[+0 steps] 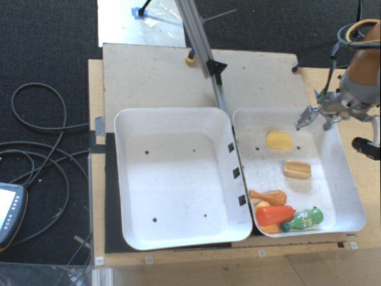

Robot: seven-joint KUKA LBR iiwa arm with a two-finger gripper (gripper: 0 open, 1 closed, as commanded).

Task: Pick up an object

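Now gripper (316,119) open over right bin (348,177).

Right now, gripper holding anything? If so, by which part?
Nothing held. The gripper is open above the right bin's far edge, with nothing between its fingers; the yellow object lies apart in the bin.

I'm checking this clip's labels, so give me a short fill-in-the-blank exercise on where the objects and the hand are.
1. All the objects lie in the ____ bin.
2. The green bottle lies beside the ____ toy at the near edge.
3. The hand hovers near the bin's ____ rim, closest to the yellow piece.
4. The bun-like piece lies between the yellow piece and the ____ drumstick.

Missing words: right; red; far; orange
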